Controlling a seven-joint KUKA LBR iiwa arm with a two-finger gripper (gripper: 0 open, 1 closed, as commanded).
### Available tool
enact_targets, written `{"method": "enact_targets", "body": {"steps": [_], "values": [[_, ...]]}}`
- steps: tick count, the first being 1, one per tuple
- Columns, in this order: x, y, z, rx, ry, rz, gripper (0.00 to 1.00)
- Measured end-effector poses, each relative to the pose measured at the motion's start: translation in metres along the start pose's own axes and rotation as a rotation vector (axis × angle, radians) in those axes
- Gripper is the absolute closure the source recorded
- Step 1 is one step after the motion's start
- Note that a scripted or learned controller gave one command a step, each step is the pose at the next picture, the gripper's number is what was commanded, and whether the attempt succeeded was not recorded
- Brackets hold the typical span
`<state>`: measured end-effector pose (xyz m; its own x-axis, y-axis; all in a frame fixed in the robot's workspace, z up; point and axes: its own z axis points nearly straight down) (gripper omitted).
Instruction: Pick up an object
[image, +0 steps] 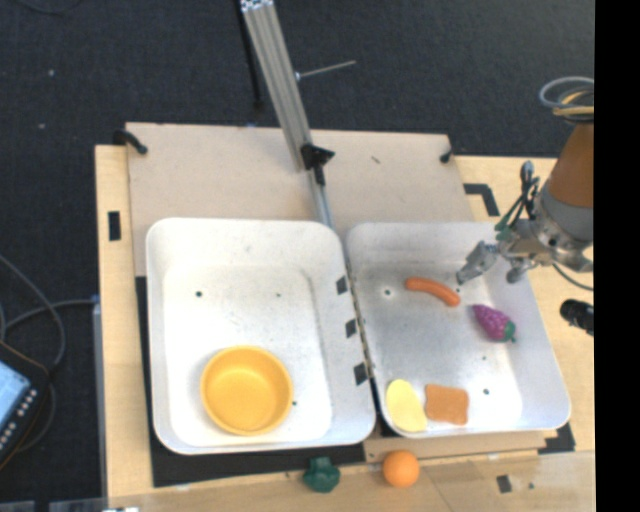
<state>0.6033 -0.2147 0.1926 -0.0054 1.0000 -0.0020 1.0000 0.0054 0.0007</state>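
One fixed camera looks down at a slant, from fairly far, on both bins (160, 300).

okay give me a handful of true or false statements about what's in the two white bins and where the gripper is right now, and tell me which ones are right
1. The yellow bowl sits in the left bin. True.
2. The purple grape toy lies in the left bin. False: it lies in the right bin.
3. The gripper is above the right bin's far right part. True.
4. The orange sausage is between the gripper's fingers. False: it lies on the bin floor, apart from the gripper.
5. The orange ball is inside the right bin. False: it rests on the bench in front of it.
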Motion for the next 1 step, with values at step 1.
{"method": "enact_targets", "body": {"steps": [1], "values": [[-0.0048, -0.0100, 0.0557, 0.005, 0.001, 0.005, 0.00]]}}
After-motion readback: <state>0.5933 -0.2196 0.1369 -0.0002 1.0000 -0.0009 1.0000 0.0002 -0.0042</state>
